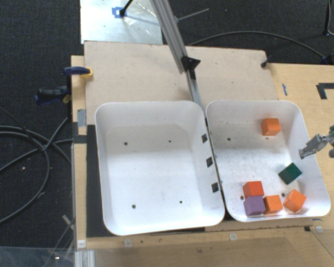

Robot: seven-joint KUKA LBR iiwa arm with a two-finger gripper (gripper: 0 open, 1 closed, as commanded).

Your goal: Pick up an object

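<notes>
At the front of the right bin (314, 202) sat a purple block (254, 206), touching two orange blocks (273, 204) and a red one (253, 189). A green block (290, 173) lay behind them. The gripper (314, 146) hung over the right rim, holding nothing. Farthest back sat another orange block (270, 127).

I am looking down on a robotics lab or test cell. A plain wooden bench (156, 74) carries two shallow white bins (156, 166) set side by side, the right one (256, 149) scattered with small coloured foam-like blocks (270, 127). Clamps (72, 71) grip the bench's left edge, loose black cables (22, 149) trail over dark carpet (28, 38), and a slanted metal strut (172, 32) crosses the bench top. Nothing domestic about it: it's a rigged experiment station.
</notes>
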